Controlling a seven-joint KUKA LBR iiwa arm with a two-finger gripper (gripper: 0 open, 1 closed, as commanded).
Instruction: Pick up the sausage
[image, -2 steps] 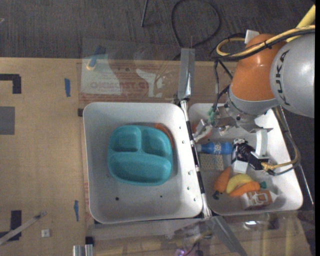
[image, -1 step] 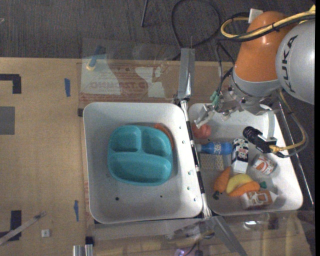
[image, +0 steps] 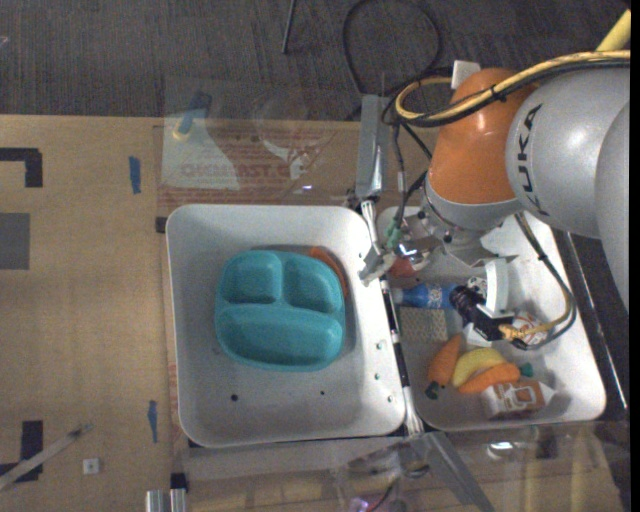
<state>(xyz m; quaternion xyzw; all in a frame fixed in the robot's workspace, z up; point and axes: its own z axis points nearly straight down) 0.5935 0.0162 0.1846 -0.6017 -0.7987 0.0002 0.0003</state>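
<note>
The sausage is a small red-brown piece at the far left of the right bin, close to the wall between the two bins. My gripper is right on top of it, reaching down from the grey and orange arm at the upper right. The gripper body hides most of the sausage, so only its lower end shows. I cannot make out whether the sausage is held.
Just below the gripper, a blue bottle lies in the right bin. Further down are a carrot, a banana, an orange piece and a small carton. The left bin holds a teal divided plate with an orange thing behind it.
</note>
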